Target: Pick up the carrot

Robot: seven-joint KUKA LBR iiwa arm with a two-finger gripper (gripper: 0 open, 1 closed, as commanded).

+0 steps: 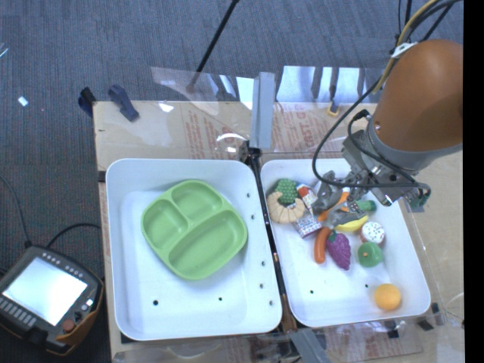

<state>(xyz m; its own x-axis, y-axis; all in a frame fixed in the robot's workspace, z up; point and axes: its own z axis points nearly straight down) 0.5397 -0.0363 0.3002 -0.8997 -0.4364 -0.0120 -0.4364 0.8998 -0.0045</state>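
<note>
**Orange carrot waits in the right bin, my hand just above the pile**

Orange and narrow, the carrot (pixel 322 245) lies in the right bin (pixel 333 308), near its middle, running roughly near-to-far with a slight lean. A purple bunch of grapes (pixel 339 249) presses against its right side, and a small grey checked piece (pixel 308 225) sits at its far-left end. A banana (pixel 352 223) lies just beyond it to the right, a green apple (pixel 370 255) further right, and an orange fruit (pixel 388 297) sits well apart in the near right corner.

My hand (pixel 330 196) hangs over the far part of the toy pile, a little beyond the carrot's far end. I cannot tell how wide it stands, nor whether anything is in it; the clutter beneath hides that.

I judge the carrot to be a light, stiff plastic toy, smooth and likely slippery, so it could roll or squirt out under a pinch near a tapered end. I would take it across the middle of its length, squeezing left to right, though the grapes crowd that side and may get nudged.

The left bin (pixel 128 293) holds a green divided plate (pixel 194 229), of no concern here.
</note>
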